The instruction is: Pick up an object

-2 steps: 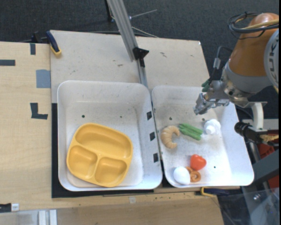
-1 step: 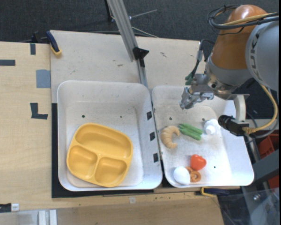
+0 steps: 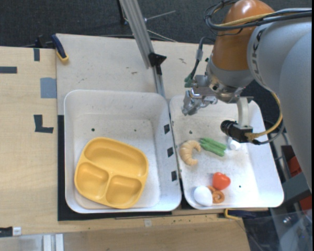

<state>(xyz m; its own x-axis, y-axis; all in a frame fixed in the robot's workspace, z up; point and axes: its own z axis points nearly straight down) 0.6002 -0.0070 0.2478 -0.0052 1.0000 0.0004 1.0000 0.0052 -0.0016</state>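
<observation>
Overhead — arm from right | gripper above right bin

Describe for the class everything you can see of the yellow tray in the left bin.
The yellow tray looks like smooth moulded plastic with rounded corners and a raised rim. It has three compartments: one long one along the far side and two smaller ones nearer the camera. It lies flat and turned at a slant on the floor of the left bin, toward the near left corner. Nothing sits in it.

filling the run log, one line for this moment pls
gripper: above right bin far end | holding: nothing seen | nearest: croissant
</observation>
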